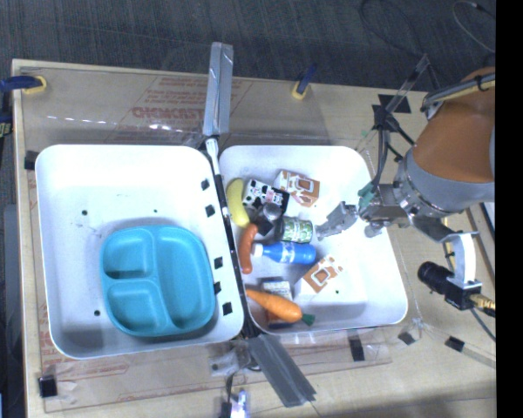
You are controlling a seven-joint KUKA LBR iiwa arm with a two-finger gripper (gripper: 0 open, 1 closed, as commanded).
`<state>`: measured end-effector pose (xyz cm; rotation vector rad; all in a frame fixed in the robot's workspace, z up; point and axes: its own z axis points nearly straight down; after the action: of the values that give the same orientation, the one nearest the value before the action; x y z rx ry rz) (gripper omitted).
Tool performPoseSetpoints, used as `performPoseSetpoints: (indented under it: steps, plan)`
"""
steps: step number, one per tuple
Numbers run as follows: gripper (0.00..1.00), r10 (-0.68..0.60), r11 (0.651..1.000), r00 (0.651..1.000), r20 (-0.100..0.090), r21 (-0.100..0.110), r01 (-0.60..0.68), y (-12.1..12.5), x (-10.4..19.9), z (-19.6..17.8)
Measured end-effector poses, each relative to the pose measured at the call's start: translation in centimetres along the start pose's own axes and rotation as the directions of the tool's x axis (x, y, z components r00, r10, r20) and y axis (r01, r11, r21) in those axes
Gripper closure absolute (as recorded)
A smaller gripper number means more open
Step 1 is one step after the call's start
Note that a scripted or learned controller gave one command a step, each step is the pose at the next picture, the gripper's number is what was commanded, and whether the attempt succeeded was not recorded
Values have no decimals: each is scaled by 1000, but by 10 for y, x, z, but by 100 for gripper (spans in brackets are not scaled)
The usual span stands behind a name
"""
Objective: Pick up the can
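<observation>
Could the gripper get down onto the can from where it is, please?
Probably yes: the gripper is just right of the can, whose top looks uncovered, though the blue bottle crowds it.

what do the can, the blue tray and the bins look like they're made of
Can: probably thin metal, with a dark green printed wrap and a pale end; too small to be sure.
Blue tray: looks like moulded plastic, matte turquoise, with rounded pressed compartments.
Bins: seemingly white plastic, smooth and slightly glossy, with rounded corners and soft highlights.
</observation>
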<state>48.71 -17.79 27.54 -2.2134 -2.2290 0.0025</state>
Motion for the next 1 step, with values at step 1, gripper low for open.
performPoseSetpoints:
  steps: [1]
  plan:
    - [0,96,995,995,-1,2,-96,-10,16,-7]
